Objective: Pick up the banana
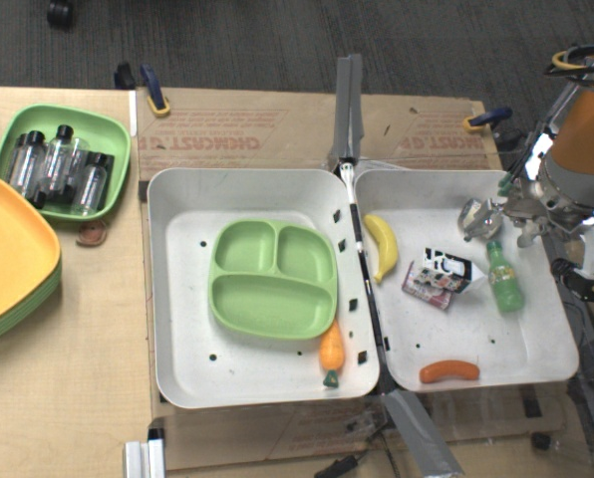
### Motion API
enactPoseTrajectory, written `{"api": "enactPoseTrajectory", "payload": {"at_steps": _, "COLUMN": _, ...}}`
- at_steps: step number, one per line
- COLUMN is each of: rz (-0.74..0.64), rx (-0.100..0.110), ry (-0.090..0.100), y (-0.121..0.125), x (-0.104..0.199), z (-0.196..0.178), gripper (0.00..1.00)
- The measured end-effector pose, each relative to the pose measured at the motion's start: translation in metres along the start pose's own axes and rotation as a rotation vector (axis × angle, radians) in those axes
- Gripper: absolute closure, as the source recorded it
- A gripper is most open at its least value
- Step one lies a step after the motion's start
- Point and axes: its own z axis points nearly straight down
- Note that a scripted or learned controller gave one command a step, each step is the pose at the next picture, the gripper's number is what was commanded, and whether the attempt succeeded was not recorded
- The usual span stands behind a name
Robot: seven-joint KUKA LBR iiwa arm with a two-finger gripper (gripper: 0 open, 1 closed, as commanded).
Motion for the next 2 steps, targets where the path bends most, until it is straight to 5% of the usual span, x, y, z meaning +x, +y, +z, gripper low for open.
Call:
{"api": "enactPoseTrajectory", "payload": {"at_steps": 1, "rz": 0.373, "rx": 0.002, "ry": 0.001, "y": -0.121, "x": -0.011, "z": 0.026, "gripper": 0.00}}
{"api": "enactPoseTrajectory", "payload": {"at_steps": 2, "rz": 0.547, "rx": -0.001, "ry": 0.001, "y": -0.110, "x": 0.032, "z": 0.004, "gripper": 0.00}}
